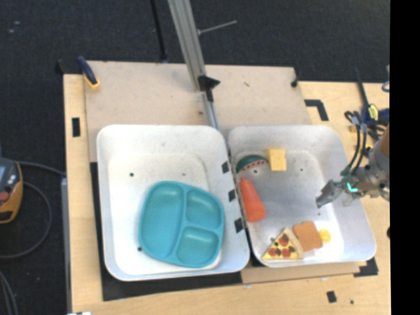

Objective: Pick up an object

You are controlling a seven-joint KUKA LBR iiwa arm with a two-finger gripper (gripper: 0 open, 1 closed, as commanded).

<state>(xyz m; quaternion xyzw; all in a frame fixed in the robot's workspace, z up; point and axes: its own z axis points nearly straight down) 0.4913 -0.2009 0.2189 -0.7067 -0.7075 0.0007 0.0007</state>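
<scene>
Objects for the pick all sit in the right bin (328, 140): yellow block (277, 159) near its top, a round green-and-white item (250, 165) just left of it, an orange cylinder (251, 199) along the left wall, and at lower centre a pizza slice toy (283, 246) touching a brown piece (307, 235) with a small yellow bit (323, 235) beside it. You've got nothing lifted yet; everything lies on the bin floor. Gripper (333, 193) is at the frame's right, over the bin's right side, apart from every item. Can't tell its state, too small and blurred. Nearest candidate looks like the brown piece, below and left of it. So: approach maybe under way, grasp and lift all left. Left bin (118, 143) holds a teal divided plate (182, 224); both bins rest on the counter (151, 94).
</scene>
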